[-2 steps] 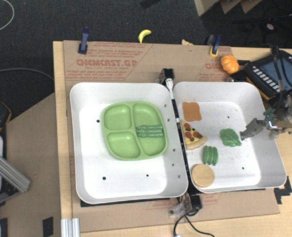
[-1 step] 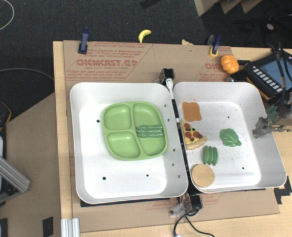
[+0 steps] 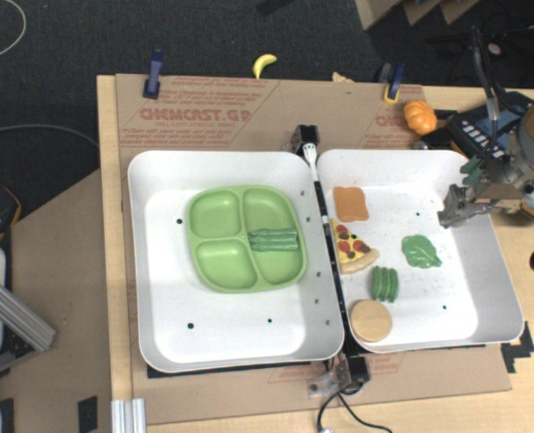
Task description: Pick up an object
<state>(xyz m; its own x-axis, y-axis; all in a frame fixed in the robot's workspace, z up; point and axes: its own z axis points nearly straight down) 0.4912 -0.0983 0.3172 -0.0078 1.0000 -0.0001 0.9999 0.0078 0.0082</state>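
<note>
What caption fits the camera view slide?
Gripper above right bin of toy food; green divided plate in left bin.

The bench (image 3: 123, 197), topped with brown printed board, fills the middle of the frame. Two shallow white bins sit on it side by side, touching: the left bin (image 3: 159, 332) at centre-left, the right bin (image 3: 483, 314) at centre-right. Along the upper edge are two blue clamps (image 3: 152, 74), a yellow banana (image 3: 263, 64) and an orange fruit (image 3: 419, 116).

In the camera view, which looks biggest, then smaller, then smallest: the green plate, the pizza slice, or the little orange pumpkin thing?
1. Green divided plate, by far the largest.
2. Pizza slice.
3. Orange pumpkin, smallest, though it sits farther from the camera, so the gap to the pizza is unsure.
</note>
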